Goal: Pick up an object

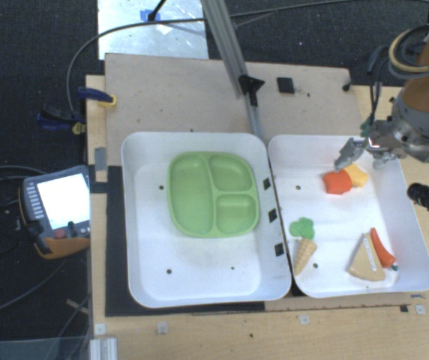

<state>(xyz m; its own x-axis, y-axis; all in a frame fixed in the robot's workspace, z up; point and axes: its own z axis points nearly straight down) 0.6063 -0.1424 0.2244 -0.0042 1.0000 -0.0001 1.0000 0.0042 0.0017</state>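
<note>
The gripper [358, 153] hung over the right bin [417, 223], fingers apparently spread and holding nothing, though blur left this uncertain; just below the fingertips lay an orange block [337, 182] touching a yellow block [357, 175]; farther below sat an ice-cream cone toy [303, 247] and a sandwich wedge [367, 259]; the left bin [143, 231] held a green divided plate [214, 194].

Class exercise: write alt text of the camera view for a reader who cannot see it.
A robot gripper hovers over the right bin, near an orange block and yellow block; lower down lie a toy carrot and a sandwich wedge. The left bin holds a green plate.
</note>
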